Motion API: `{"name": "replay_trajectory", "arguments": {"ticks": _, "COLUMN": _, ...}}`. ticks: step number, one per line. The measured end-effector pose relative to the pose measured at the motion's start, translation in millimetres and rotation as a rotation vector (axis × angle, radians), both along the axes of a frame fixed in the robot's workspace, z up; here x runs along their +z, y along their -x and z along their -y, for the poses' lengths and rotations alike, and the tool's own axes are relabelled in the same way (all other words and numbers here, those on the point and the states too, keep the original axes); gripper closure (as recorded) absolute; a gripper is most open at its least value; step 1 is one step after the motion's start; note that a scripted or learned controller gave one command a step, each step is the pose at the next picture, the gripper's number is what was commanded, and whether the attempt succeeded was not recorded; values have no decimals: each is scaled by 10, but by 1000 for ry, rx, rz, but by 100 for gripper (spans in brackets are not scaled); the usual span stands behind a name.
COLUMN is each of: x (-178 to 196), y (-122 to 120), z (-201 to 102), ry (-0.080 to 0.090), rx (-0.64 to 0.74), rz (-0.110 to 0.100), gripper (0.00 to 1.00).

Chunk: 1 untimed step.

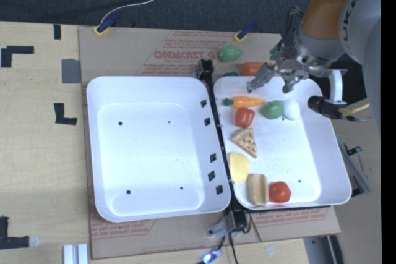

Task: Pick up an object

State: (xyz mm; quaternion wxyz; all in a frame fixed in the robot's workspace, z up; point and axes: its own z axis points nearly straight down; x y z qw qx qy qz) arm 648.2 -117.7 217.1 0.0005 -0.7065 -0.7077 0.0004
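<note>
A: Arm? 
B: Grey arm (365,9) comes in from 3 o'clock, gripper (275,78) above the right bin's (322,151) 12 o'clock rim, fingers spread, nothing between them.
A: Right bin contents?
B: Carrot (249,101) near 11, red pepper (244,117) just below it, green piece (272,110) touching a white egg (291,110) toward 1. Pizza slice (245,142) mid-left. Yellow piece (239,166), bread roll (257,188), tomato (279,192) around 7.
A: Left bin (148,145)?
B: White, black dots. Green item (230,53) on the cardboard (179,55) at 12.
</note>
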Motion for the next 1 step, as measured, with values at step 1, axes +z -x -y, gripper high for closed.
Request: {"name": "replay_trajectory", "arguments": {"ticks": 1, "x": -1407, "y": 84, "z": -228, "ry": 0, "rx": 1, "rz": -6, "gripper": 0}}
